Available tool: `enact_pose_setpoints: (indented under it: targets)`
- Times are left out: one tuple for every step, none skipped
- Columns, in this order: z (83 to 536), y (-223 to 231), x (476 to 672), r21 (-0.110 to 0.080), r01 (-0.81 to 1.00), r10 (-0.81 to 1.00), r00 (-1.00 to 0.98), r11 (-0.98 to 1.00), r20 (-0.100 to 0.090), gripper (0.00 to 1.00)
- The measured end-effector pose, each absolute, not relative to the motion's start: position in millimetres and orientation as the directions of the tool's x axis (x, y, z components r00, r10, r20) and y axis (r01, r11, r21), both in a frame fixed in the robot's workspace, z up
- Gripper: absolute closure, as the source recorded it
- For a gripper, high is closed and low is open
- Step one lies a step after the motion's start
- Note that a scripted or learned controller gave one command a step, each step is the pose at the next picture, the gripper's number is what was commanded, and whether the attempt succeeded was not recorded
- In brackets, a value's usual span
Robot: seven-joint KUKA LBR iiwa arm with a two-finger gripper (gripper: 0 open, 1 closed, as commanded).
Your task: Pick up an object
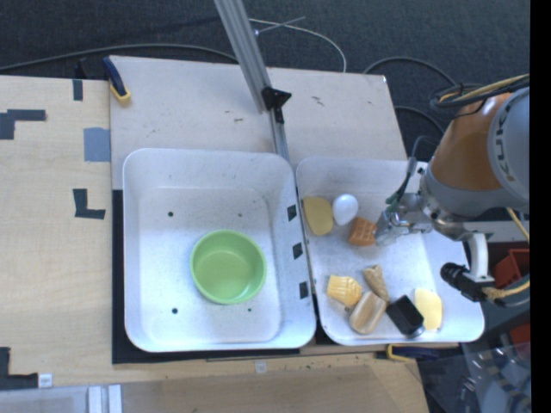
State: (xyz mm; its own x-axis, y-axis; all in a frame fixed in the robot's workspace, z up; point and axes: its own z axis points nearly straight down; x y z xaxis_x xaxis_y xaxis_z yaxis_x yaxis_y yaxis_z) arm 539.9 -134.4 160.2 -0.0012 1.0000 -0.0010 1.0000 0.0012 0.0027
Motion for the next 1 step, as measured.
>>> enact_pose_setpoints:
  targets:
    - [209.8,-140.7,534.4,0.003,1.000,1.000,-0.001,0.001,-0.001,1.00]
